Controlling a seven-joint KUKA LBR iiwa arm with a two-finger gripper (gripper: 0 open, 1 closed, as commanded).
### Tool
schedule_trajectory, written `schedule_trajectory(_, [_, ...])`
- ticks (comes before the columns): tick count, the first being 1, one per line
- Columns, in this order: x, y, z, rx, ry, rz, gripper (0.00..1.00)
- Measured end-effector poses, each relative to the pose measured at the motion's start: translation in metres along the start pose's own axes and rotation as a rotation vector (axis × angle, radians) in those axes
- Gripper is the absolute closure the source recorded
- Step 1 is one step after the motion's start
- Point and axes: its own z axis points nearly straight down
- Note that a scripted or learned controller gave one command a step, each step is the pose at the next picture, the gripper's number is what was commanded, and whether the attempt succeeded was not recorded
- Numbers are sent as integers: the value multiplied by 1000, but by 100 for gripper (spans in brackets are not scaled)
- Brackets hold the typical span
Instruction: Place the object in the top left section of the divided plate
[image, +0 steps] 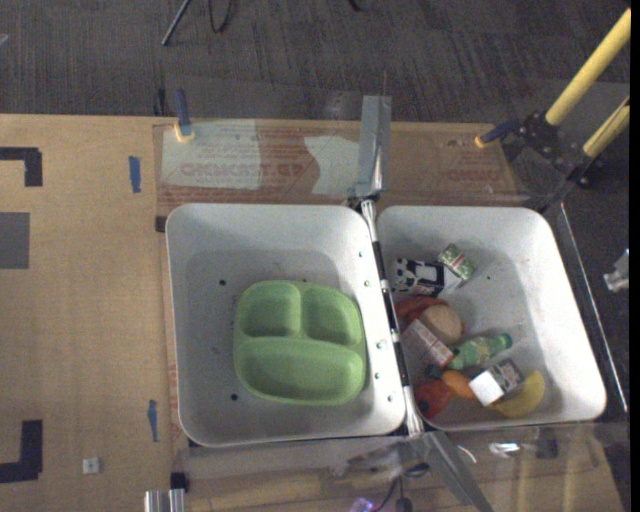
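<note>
two white bins side by side on the tabletop. the green plate (300, 342) lies in the left bin (200, 250), bare. toy foods, including a banana (524, 396), crowd the right bin's (560, 290) near-left corner. nothing placed yet; pincer state unknowable.

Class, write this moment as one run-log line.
green divided plate: left bin, no object on it | toy foods: right bin | banana: right bin's near corner
</note>
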Motion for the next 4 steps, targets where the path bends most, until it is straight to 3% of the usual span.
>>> schedule_trajectory(4, [-5,5,-44,-19,-19,-3,100])
